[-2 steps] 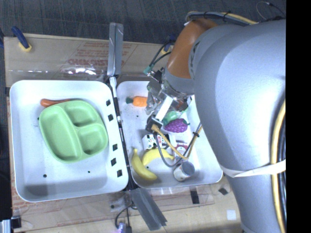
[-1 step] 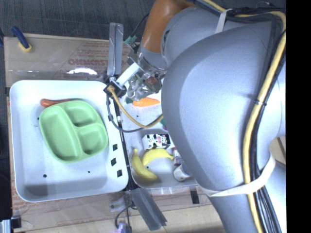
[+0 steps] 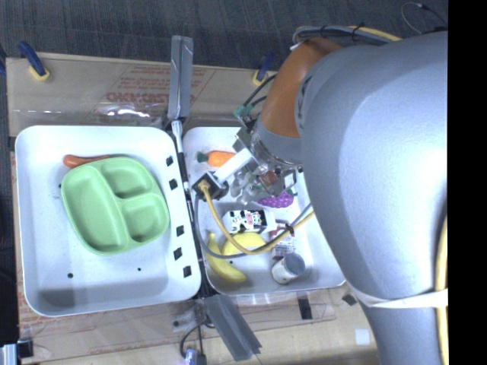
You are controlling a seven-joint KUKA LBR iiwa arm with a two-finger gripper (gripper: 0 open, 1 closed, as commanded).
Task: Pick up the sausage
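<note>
Camera view: a slanted look down on two shallow white bins set side by side on the tabletop
Left bin: holds a green divided plate, tilted a little, with three compartments
Sausage: an orange-brown link lying in the left bin along the far edge of the green plate, touching or just beside its rim, well apart from the arm
Right bin: crowded with small items, among them a carrot near the far wall, purple grapes, a black-and-white carton, two bananas toward the near wall and a small cup lying beside them
Arm: grey with an orange band, reaching in from the right and covering much of the right bin
End effector: low over the middle of the right bin, above the clutter; how far it is open cannot be told, nor whether it has anything in its grasp
</note>
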